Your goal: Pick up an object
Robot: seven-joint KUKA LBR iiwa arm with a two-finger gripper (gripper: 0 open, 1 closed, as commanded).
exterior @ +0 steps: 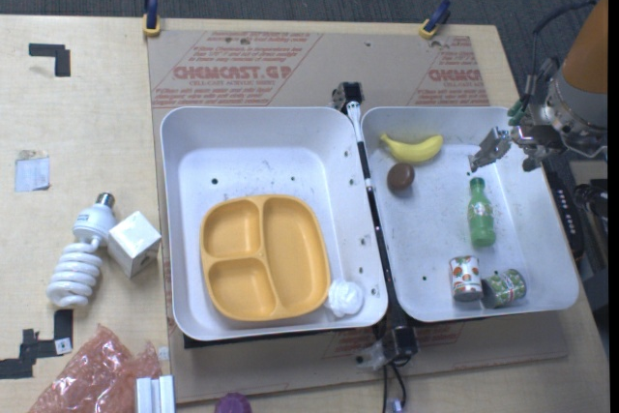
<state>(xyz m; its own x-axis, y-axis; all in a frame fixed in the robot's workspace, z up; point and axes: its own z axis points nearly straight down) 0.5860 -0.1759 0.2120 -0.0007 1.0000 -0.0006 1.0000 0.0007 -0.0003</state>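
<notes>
The right bin point(426, 295) holds a yellow banana point(411, 147) at its far side and a small brown round fruit point(400, 176) just below it. A green bottle point(481, 213) lies along the bin's middle right. A small printed can point(465, 278) and a green can point(504, 287) sit together at the near right corner. My gripper point(511, 154) hangs over the bin's far right corner, above and right of the bottle's cap. Its fingers point(488, 150) are spread open and hold nothing.
The left bin point(184, 179) bears a yellow divided plate point(264, 256) and a small white crumpled thing point(344, 297) at its near right corner. Left of the bins lie a spiral light bulb point(77, 256), a white cube point(133, 242) and a red mesh bag point(92, 372).
</notes>
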